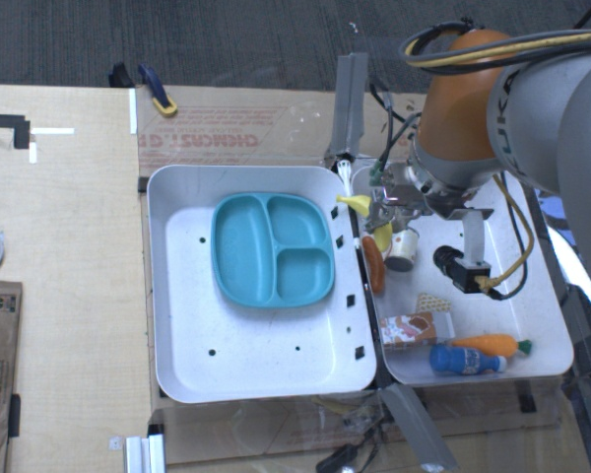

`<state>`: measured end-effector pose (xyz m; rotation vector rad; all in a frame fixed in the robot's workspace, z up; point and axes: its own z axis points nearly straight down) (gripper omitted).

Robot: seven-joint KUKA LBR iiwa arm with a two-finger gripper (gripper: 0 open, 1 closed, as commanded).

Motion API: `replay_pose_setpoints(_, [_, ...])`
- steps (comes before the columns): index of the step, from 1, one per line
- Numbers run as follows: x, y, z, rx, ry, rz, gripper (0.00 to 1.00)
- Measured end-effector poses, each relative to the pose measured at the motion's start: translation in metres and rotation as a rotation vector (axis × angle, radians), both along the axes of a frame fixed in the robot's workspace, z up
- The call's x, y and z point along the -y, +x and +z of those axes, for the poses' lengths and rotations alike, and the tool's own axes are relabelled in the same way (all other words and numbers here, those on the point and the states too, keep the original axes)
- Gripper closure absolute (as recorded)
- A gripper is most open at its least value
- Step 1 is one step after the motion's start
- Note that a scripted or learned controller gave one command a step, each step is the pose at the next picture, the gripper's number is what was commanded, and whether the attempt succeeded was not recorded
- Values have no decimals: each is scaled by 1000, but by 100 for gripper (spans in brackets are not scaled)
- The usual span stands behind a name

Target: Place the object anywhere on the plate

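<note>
The end effector [386, 215] is hovering low in the right bin [547, 294]; I cannot tell its state. A banana [355, 203] is lying just left of it, with the blue plate [272, 249] sitting farther left.

Teal three-compartment plate [273, 250]: lies flat, nothing on it, in the left bin [177, 294], toward its far right part.

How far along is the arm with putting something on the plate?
Nothing looks done: the blue plate in the left bin carries no object. In hand: the claw is low over the right bin's left edge, near the banana and cup. Left: grasping, carrying across, and placing.
</note>
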<state>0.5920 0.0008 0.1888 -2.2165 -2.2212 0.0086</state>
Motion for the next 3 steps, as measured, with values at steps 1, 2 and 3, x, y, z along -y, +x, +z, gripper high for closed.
replay_pose_setpoints(1, [-66, 38, 0, 2, -1, 32, 100])
replay_pose_setpoints(2, [-66, 38, 1, 3, -1, 32, 0])
replay_pose_setpoints(3, [-92, 3, 1, 0, -2, -248, 0])
